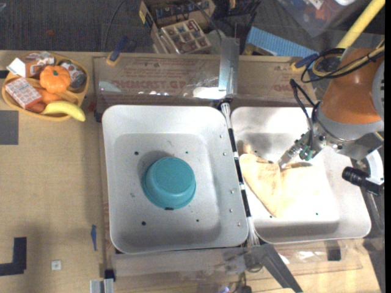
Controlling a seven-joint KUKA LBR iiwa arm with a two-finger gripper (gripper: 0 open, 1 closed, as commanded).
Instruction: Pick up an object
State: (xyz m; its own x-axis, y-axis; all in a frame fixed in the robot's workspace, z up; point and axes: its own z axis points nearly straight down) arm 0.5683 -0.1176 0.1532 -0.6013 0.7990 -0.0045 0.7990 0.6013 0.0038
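The thing to go for looks like the tan cloth (267,182), a limp, roughly triangular rag lying flat on the floor of the right bin (351,227), up against the wall that bin shares w/ the left bin (116,224). It's pale yellow-beige w/ faint darker blotches, matte, a bit wrinkled; one corner points toward the bin's near edge, a broad edge runs along the top. My guess: v. light, soft, no stiffness at all, so it'll drape & fold when lifted, not fragile, not slippery, but thin enough that fingers could skate over it & pinch nothing. Best hold is prob. a raised wrinkle or the upper right corner, pinching down into the fabric rather than from the side. The gripper (292,157) sits right at that upper right corner of the cloth, hung from the grey arm w/ its orange band (348,105) further right of the cloth. Whether the fingers are apart or closed, or have any fabric, I can't tell from here; too small & dark. Left of the cloth, over the shared wall, a teal bowl (170,182) sits upside down: smooth, round, hard plastic by the look, rigid, harder to pinch. Both bins are shallow, glossy white, rounded corners. Far left of the cloth, off the bins, a yellow dish of toy food (43,87) w/ an orange pumpkin & a banana.
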